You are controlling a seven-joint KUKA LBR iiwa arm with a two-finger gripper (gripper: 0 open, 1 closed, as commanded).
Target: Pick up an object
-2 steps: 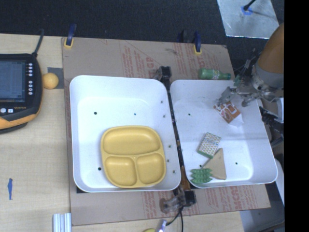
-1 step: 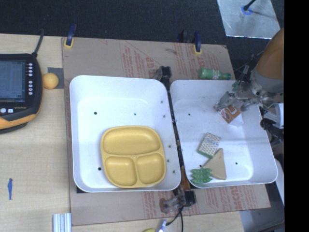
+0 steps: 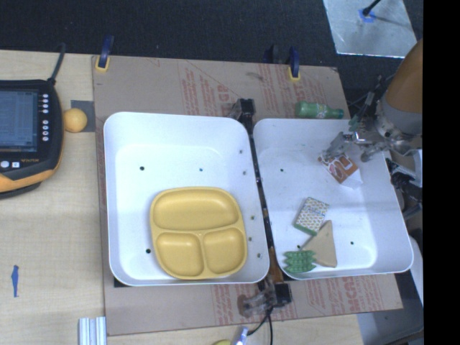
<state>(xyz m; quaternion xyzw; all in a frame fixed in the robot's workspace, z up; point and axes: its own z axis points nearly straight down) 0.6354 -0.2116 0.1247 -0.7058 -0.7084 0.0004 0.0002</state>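
Note:
My gripper hangs over the far right part of the right bin. Its fingers look spread, so it is open with nothing between them. Just below the fingertips a small brown and orange packet lies on the bin floor. Nearer the front of that bin are a green-patterned square pad, a tan wedge and a small green leafy toy, all apart from the gripper.
A yellow divided plate sits in the left bin. A green bottle lies on the cardboard behind the right bin. A teach pendant and a yellow ball rest at the left.

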